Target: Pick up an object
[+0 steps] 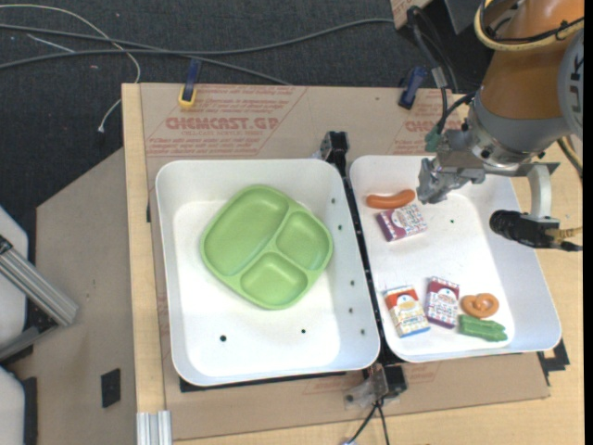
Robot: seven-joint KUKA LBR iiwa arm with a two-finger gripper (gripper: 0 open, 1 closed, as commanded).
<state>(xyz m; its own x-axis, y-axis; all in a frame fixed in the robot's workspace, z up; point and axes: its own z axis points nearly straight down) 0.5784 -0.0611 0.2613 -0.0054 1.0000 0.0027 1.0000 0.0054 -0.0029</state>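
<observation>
Over the right bin, the gripper hangs beside a sausage — finger spread seemingly unreadable — cardboard bench beneath.

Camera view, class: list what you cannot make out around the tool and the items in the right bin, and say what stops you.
- Tool: its fingers blur into one dark shape, so their state cannot be told.
- Sausage: its right end meets the tool; touching or apart is unclear.
- Boxes: label print too small to read.
- Arm: cut off by the top edge.
</observation>
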